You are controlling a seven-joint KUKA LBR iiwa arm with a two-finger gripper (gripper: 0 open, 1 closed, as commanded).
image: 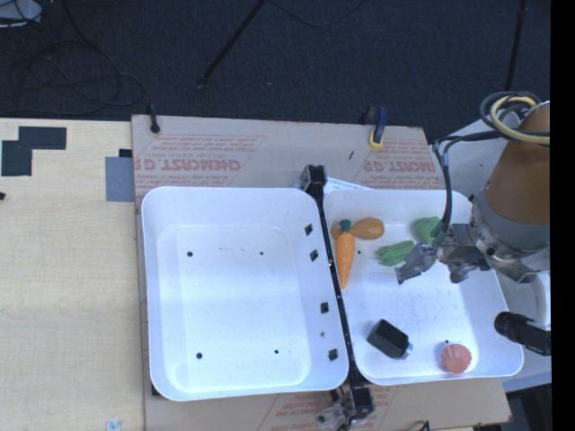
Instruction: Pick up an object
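Observation:
My gripper (pixel 436 270) hangs over the right bin (pixel 490 326), its two fingers (pixel 412 268) spread apart and open with nothing between them. Just left of it lies a green pod-shaped piece (pixel 393 253), and a second green piece (pixel 427 228) sits behind it, partly covered by the wrist. An orange carrot (pixel 343 257) lies along the bin's left wall, with an orange oval fruit (pixel 367 229) beside its top. At the bin's front rest a black block (pixel 389 338) and a pink ball (pixel 455 357).
The left bin (pixel 171 241) adjoins the right one along a black divider (pixel 328 268). Both stand on a cardboard sheet (pixel 225 155) held by a yellow clamp (pixel 377 136). The arm's orange band (pixel 526 182) and cable loop over the bin's right side.

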